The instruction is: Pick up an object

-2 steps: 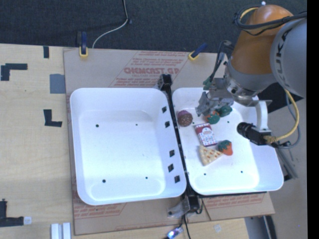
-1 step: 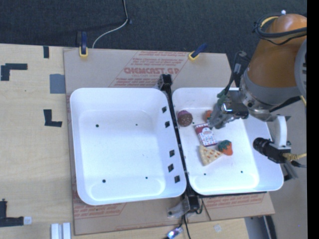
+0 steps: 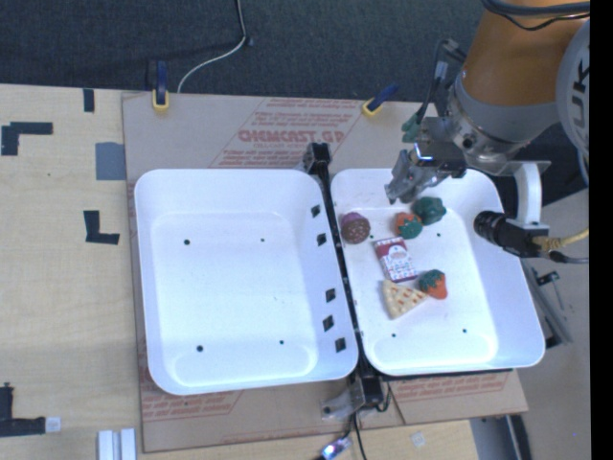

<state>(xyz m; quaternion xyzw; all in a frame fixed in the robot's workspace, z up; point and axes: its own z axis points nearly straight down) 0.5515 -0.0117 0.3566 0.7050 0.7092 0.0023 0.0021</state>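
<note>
From the overhead camera, my tool (image 3: pixel 410 182) hangs over the far edge of the right bin (image 3: pixel 498 343), tipped down and toward the left, and I cannot tell its state; nothing shows caught in it. The nearest pick is the green toy (image 3: pixel 430 209), which lies just beside the tool, a little nearer the camera and a touch to the view's right. Touching it on the left is an orange toy (image 3: pixel 409 225). So the coming move, as I judge it, turns on a short drop nearly straight down, with a slight shift toward the camera. The green toy looks lumpy with no clear long axis, so wrist angle should matter little; the risk is pinching both toys together. Farther off, a brown ball (image 3: pixel 355 226) sits near the divider, a red carton (image 3: pixel 395 259) lies mid-bin with its long axis running away from the camera, a cheese wedge (image 3: pixel 403 299) lies below that, and a strawberry (image 3: pixel 434 284) touches the wedge. The left bin (image 3: pixel 153 257) sits alongside on the counter (image 3: pixel 57 247).
</note>
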